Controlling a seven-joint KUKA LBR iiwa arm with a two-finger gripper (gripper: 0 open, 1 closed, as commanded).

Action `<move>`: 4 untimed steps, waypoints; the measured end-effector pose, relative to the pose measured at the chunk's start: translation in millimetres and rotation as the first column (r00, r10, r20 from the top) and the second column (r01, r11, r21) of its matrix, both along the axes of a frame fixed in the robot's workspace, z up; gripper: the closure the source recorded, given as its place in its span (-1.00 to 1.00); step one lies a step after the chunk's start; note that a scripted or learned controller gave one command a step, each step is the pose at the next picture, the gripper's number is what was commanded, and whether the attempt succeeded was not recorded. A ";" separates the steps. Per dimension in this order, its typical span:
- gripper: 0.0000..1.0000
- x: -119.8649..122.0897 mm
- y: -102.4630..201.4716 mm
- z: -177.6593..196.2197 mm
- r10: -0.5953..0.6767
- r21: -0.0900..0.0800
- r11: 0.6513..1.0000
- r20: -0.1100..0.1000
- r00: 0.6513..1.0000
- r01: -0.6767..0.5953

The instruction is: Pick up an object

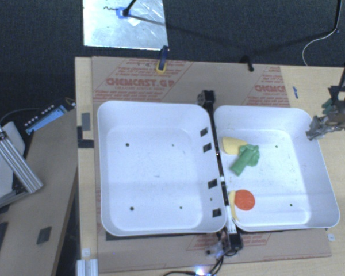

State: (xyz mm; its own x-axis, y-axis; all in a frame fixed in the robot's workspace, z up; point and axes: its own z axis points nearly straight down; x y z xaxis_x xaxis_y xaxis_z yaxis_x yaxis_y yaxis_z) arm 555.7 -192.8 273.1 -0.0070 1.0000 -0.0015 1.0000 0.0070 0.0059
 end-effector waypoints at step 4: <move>1.00 -70.0 87.5 241.8 -0.002 0.001 1.000 -0.001 1.000 0.002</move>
